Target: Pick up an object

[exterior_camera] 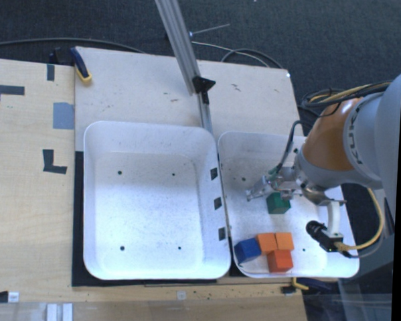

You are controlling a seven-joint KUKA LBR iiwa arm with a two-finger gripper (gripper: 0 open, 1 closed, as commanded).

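Note:
My gripper (269,188) hangs over the middle of the right bin (244,152), reaching in from the right. A dark green block (277,204) lies right at its lower edge, touching or partly under it; whether the block is gripped is hidden by the wrist. Near the bin's front edge sit a blue block (247,249), two orange blocks (267,242) (285,240) and a red-orange block (280,261), packed close together.
The left bin (95,184) stands beside the right one, sharing a wall. A slanted metal rail (183,45) crosses the back of the bench. Cables (367,232) loop at the arm's right side.

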